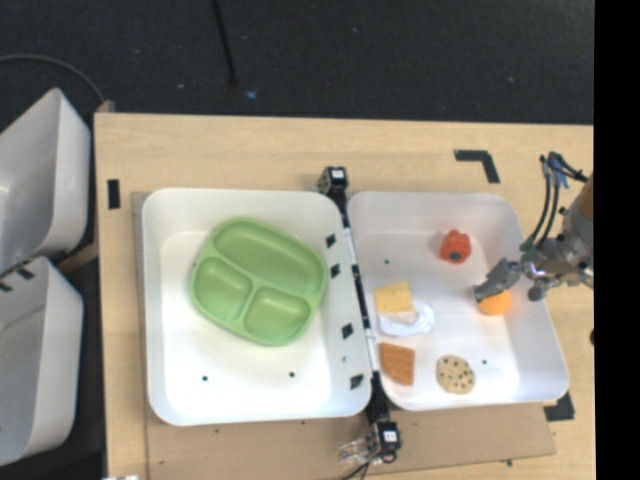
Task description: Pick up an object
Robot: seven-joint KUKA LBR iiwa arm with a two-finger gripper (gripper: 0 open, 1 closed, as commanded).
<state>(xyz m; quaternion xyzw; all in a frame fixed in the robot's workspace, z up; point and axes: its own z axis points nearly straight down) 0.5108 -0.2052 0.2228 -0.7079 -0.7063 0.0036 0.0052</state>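
Note:
The right bin holds several small items. A small orange ball lies near its right wall. My gripper comes in from the right and sits right over that ball, touching or nearly touching its top. Whether the ball is gripped cannot be seen. A red, tomato-like piece rests farther back. A yellow block sits on a white crumpled piece near the bin's left wall. At the front lie an orange waffle-like square and a chocolate-chip cookie.
The left bin holds a green divided plate. A black-clipped divider runs between the bins. Two white containers stand off the bench at the left. Cables hang beside the wrist.

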